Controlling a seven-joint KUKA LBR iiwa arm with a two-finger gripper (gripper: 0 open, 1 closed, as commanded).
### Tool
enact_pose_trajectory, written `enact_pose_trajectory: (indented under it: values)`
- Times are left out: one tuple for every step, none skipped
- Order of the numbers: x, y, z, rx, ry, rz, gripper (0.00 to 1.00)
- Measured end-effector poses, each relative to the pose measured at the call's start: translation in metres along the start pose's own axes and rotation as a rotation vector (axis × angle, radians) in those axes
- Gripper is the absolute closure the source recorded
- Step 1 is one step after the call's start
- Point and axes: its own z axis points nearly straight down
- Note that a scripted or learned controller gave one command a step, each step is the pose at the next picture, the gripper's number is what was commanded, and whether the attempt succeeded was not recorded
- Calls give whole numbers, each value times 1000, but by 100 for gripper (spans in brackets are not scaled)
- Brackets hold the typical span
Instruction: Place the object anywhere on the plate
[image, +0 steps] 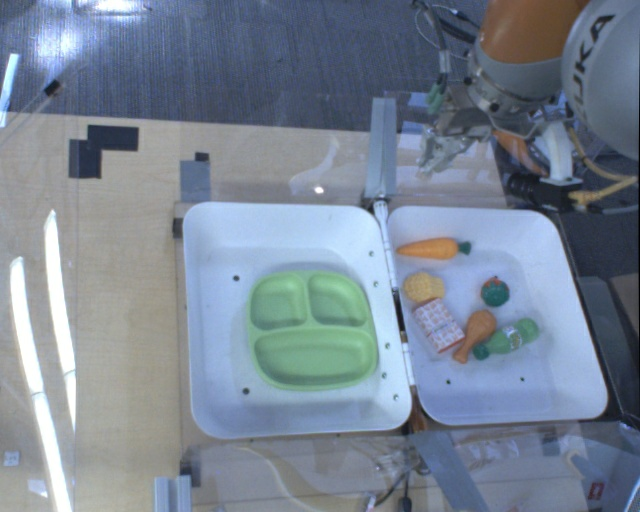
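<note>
My counter (110, 300) looked like pale wood under a glossy, reflective sheet. Both bins (210, 400) were smooth white plastic with a soft sheen. The green plate (312, 330) looked matt plastic; the carrot (432, 248) seemed smooth, shiny plastic.

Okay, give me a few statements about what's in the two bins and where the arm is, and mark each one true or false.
1. The green plate lies in the left bin. True.
2. The carrot rests on the plate. False: it lies in the right bin, near the far edge.
3. The gripper hangs above the bench, beyond the bins' far edge. True.
4. The plate has a single compartment. False: it has three.
5. The drumstick touches the green bottle. True.
</note>
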Motion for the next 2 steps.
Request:
enact_pose_trajectory:
  values:
    - [29, -44, 150, 1, 1, -177, 100]
    - [-49, -25, -55, -8, -4, -66, 100]
